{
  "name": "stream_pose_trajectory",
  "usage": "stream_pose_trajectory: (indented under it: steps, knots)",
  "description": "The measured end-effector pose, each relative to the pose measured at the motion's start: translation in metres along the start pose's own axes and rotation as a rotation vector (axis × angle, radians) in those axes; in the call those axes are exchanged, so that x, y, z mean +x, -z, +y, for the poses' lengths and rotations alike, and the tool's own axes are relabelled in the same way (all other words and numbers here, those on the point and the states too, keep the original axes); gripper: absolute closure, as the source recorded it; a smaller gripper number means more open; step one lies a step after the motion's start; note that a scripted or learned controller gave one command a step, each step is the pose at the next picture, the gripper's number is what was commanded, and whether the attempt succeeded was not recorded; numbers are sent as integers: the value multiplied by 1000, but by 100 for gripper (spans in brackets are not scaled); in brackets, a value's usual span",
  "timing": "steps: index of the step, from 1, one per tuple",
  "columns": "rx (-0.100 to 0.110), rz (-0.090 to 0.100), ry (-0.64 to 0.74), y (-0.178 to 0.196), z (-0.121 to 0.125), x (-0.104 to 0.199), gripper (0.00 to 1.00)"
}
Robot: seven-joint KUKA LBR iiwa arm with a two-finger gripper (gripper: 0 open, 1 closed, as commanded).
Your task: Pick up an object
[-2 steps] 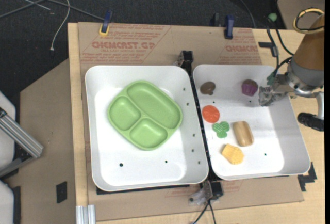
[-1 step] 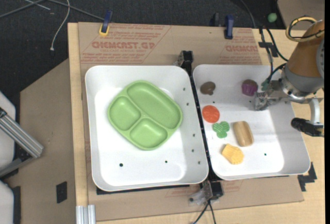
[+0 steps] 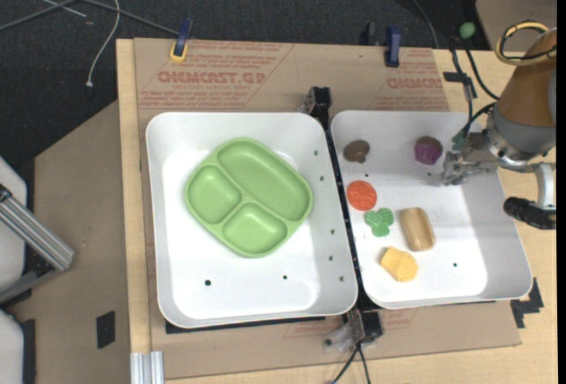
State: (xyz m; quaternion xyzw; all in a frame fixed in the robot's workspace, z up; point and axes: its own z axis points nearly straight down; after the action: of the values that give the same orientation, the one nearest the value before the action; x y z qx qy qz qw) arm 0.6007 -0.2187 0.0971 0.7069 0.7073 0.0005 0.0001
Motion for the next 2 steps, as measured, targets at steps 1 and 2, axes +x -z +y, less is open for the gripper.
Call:
stream_pose_trajectory:
  steps: [1,2]
  knots:
    - [-7,-3,1,55,12,-3,100]
    - [-9,-4,2,121,15,-1,100]
